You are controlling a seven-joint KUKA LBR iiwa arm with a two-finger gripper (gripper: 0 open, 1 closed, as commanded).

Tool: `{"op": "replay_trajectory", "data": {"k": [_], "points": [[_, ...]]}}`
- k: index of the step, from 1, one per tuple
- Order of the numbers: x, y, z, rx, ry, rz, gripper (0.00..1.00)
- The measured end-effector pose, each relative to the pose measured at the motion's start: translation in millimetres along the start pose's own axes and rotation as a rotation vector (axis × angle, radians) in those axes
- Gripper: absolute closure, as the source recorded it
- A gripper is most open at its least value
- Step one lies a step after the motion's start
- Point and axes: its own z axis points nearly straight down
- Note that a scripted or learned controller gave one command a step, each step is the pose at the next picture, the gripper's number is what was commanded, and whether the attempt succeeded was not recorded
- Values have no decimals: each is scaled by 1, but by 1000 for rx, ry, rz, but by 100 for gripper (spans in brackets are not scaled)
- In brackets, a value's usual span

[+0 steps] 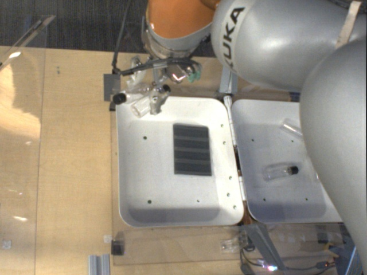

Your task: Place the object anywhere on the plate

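You'll find the plate (191, 150), a dark ribbed rectangle, lying flat near the middle of the left bin (132, 182), slightly toward its right wall, long sides running front to back. Your object (280, 171), a small clear tube with a black cap, lies on its side in the right bin (252, 125), cap pointing right, nearer the front edge.

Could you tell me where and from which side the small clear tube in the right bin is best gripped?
Grip the clear tube across its middle, coming straight down from above. It lies flat on the right bin's floor, dark cap to the right, with open floor on both long sides.
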Motion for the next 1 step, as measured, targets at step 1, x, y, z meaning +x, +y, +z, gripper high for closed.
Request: {"op": "replay_trajectory", "data": {"k": [1], "points": [[-2,0,-13,1,-11,1,100]]}}
